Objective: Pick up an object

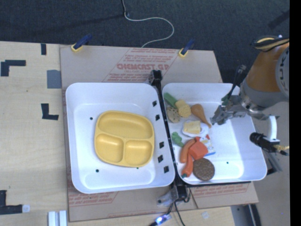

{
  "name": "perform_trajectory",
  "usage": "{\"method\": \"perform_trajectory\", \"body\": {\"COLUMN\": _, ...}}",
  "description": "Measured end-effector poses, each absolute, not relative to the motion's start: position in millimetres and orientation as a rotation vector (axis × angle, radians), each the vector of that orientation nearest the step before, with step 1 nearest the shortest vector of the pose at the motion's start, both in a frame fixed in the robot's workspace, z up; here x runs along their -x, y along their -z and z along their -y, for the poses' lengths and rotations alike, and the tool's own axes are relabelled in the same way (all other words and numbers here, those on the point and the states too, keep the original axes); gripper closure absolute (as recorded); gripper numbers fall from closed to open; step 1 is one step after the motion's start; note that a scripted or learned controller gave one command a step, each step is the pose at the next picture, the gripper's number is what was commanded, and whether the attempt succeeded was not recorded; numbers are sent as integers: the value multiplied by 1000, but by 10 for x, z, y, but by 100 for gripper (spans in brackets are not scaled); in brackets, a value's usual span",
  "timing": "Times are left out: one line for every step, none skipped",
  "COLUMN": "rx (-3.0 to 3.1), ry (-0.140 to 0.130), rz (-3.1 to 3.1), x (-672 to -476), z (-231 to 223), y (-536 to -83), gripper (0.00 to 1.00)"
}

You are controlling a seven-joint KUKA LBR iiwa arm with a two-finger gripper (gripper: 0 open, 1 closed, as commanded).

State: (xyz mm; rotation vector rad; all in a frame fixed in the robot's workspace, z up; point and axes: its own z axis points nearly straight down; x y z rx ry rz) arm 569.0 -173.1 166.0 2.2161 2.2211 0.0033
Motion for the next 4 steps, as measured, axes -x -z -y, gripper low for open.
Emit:
{"method": "perform_trajectory", "body": {"rx": -2217, "ry": -3, "rz": -2221, "x": -5701, "z": 1726, "y": -2191, "gripper": 100}}
{"method": "perform_trajectory", "body": {"rx": -2215, "ry": -1, "rz": -2230, "x": -5972, "z": 1198, "y": -2110, "gripper": 100}}
{"method": "perform_trajectory", "body": {"rx": -2215, "ry": -1, "rz": -2230, "x": -6119, "z": 765, "y": -2143, "gripper": 100}}
{"method": "perform_trajectory", "body": {"rx": -2214, "ry": -2, "rz": -2231, "x": -6359, "z": 210, "y": -2169, "gripper": 100}}
